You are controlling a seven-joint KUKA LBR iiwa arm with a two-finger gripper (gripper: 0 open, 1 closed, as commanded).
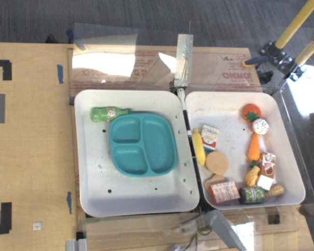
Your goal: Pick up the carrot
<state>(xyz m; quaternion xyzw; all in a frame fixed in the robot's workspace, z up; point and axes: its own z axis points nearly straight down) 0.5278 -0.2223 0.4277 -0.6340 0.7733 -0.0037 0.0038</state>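
Observation:
The carrot [254,148] is an orange tapered piece lying nearly upright along the right side of the right bin [227,106]. A white speckled ball [260,126] touches its upper end, and a brown-and-white carton [267,164] lies against its lower right.
The right bin also holds a tomato [250,112], a yellow banana [199,147], a small snack box [210,136], a tan round disc [217,162], a red can [223,191] and a dark bottle [253,195]. The left bin [89,156] holds a teal divided plate [143,144] and a green bottle [109,113].

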